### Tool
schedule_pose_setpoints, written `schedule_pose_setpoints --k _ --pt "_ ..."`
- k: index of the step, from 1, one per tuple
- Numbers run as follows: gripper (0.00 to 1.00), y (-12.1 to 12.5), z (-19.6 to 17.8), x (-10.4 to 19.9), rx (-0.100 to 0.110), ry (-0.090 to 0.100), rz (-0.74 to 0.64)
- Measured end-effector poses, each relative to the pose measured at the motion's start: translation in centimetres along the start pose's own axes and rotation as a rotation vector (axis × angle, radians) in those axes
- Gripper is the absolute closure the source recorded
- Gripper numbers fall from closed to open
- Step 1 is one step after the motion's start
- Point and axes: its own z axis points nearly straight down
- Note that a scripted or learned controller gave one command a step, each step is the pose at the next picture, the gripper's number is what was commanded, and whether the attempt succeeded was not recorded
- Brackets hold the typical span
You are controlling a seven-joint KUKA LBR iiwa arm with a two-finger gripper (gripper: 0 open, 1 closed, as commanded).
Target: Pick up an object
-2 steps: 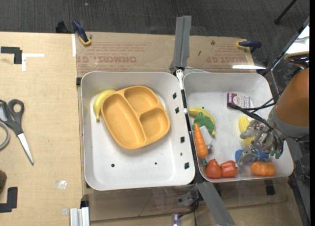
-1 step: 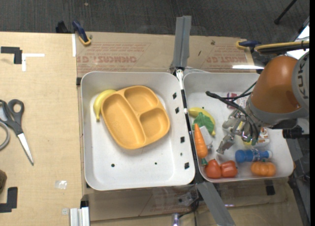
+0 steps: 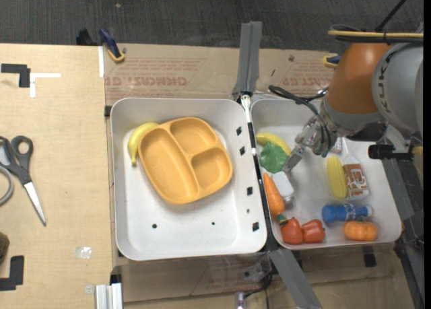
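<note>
The yellow divided plate [image 3: 183, 158] looks like smooth matt plastic, and both white bins [image 3: 135, 220] look like smooth plastic. The bench [image 3: 54, 166] looks like pale wood; the scissors [image 3: 25, 180] have metal blades.

1. The arm [image 3: 397, 79] has smooth, rounded light-grey shells.
2. A broad glossy orange band [image 3: 357, 79] rings it above the wrist.
3. Dark "KUKA" lettering [image 3: 386, 85] marks the grey shell.
4. Thin black cables [image 3: 296, 93] loop beside the metallic gripper [image 3: 311, 141].
</note>
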Motion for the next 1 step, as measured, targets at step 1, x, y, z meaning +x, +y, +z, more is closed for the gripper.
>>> schedule_pose_setpoints --k 1 --pt "0.00 -6.83 0.02 -0.26 0.000 0.002 -0.092"
